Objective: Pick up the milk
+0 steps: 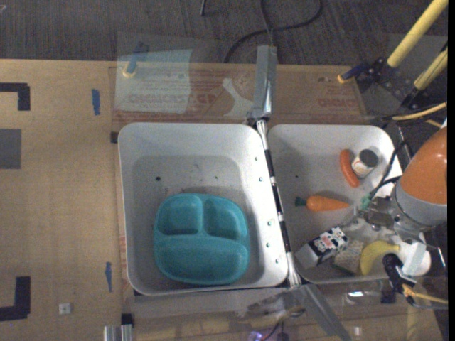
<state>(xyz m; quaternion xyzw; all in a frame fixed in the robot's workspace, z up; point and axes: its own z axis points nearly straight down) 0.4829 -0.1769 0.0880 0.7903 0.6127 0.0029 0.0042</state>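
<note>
While angled low, arm beside milk.

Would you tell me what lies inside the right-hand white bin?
A carrot, a sausage, a small cup, the cow-patterned milk carton and a yellow banana; the arm covers its right edge.

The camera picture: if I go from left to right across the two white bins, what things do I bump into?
Teal divided plate → carrot → milk carton → hot dog → banana. The plate sits in the left bin; everything else is in the right bin.
</note>
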